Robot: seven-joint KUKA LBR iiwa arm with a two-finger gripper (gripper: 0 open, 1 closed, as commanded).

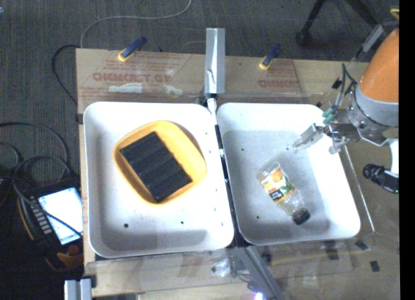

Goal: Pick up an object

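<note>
Gripper [310, 138] fingers reach in from the right over the upper right part of the right bin [337, 227], their thin metal tips pointing down and to the left; at this slant it is not possible to tell whether they are spread or closed, and nothing shows between them. Behind them the grey wrist and the orange band of the arm [382, 78] sit at the right edge of the view.

Nearest the camera, along the bottom, part of a metal frame [249, 273] shows below the bins. At lower left on the dark floor lies a small device with a lit screen [58, 211], with black cables curling around it.

In the right bin a small clear plastic bottle [283, 192] lies on its side, its dark cap toward the lower right and its orange-and-white label toward the upper left. It lies below and to the left of the fingertips, apart from them.

In the left bin [104, 227] a yellow dish [191, 146] lies tilted, with a black ridged block [155, 164] inside it.

Farther back, a brown cardboard sheet [149, 75] lies under the bins, held by two blue-and-yellow clamps [131, 48]. An upright metal post [214, 62] stands between the bins at the rear. Beyond it, the legs of an office chair [324, 0] rest on the carpet.
</note>
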